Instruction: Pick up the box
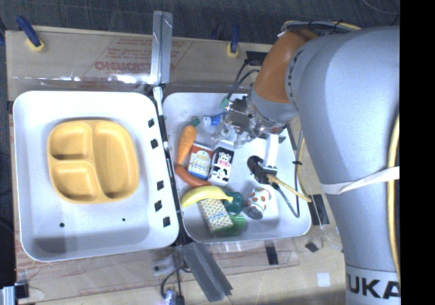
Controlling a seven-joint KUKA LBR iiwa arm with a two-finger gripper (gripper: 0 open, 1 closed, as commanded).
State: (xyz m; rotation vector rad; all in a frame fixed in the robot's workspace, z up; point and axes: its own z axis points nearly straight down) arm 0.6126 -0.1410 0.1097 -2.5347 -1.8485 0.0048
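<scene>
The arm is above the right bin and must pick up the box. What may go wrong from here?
1. The orange box and the cow box lie side by side, seemingly touching; the gripper may catch both or push one away.
2. The carrot lies along the orange box and may be dragged too.
3. A third box lies by the banana, so the wrong one might be chosen.

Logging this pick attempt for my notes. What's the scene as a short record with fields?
left bin: holds a yellow divided tray
right bin: crowded; carrot, banana, green item among the boxes
boxes: orange-blue carton and cow-print carton side by side mid-bin; patterned box at the near edge, next to the banana
gripper: over the right bin's far end, just beyond the cow-print carton
</scene>
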